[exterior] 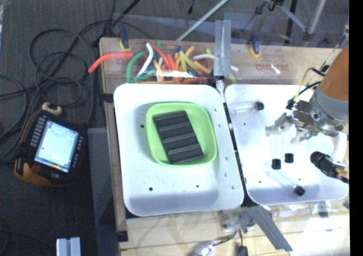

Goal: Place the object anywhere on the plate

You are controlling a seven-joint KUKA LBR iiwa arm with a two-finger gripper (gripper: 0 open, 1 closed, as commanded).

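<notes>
A wooden bench point(266, 59) stood on dark carpet, with coloured cables point(164, 62) bundled along its far edge and a teach pendant point(52, 147) lying on the floor. In the left bin point(136, 192) a green plate point(209, 135) was seen — a dark ridged block point(178, 135) lay on it. Over the right bin point(255, 187) hung the gripper point(289, 138), fingers spread, nothing between them.

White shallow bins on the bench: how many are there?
2. One white shallow bin sits on the left, bearing the green plate; the other white bin is on the right, under the gripper.
</notes>
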